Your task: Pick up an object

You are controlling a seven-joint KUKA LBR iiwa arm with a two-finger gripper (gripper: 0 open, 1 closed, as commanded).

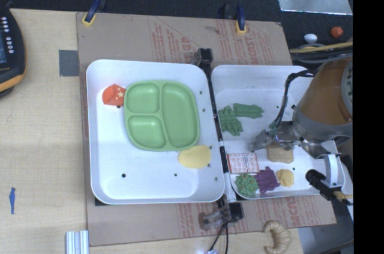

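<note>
at the bottom of the frame a tan curled thing (pixel 277 236) lay on the surface (pixel 42 145), below the right bin (pixel 252 80). inside that bin's lower edge sat a green pea cluster (pixel 246 184), a purple piece (pixel 266 178), a small yellow piece (pixel 285 177) and a printed card (pixel 242 162). just above them the tool (pixel 268 140) hung low near a tan piece (pixel 280 154); i could not tell how it was set. higher lay green leafy toys (pixel 237 116). in the left bin (pixel 108 187) a yellow lump (pixel 195 157) touched a green divided plate (pixel 162 114), with a red piece (pixel 113 95) at its upper left.
</note>
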